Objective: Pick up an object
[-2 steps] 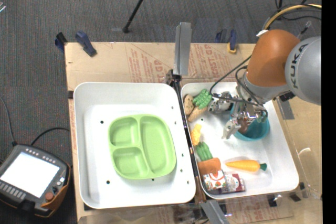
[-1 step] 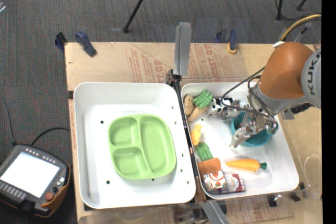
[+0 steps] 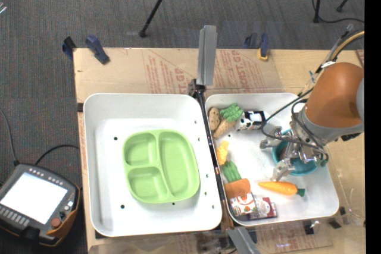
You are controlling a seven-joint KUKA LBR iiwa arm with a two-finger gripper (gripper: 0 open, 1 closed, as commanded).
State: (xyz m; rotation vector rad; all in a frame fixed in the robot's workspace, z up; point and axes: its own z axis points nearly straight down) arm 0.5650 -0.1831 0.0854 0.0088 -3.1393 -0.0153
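Hanging over the right bin (image 3: 309, 101), the end effector (image 3: 293, 159) is sitting just above a teal bowl (image 3: 306, 165); whether it is released or clenched cannot be told. A carrot (image 3: 278, 188) is lying just below it. A green tray (image 3: 161, 166) is resting in the left bin (image 3: 107, 116).

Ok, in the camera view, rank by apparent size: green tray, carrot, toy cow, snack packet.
Largest to smallest:
1. green tray, by far
2. snack packet
3. carrot, close to the packet in length but thinner, so those two are hard to separate
4. toy cow
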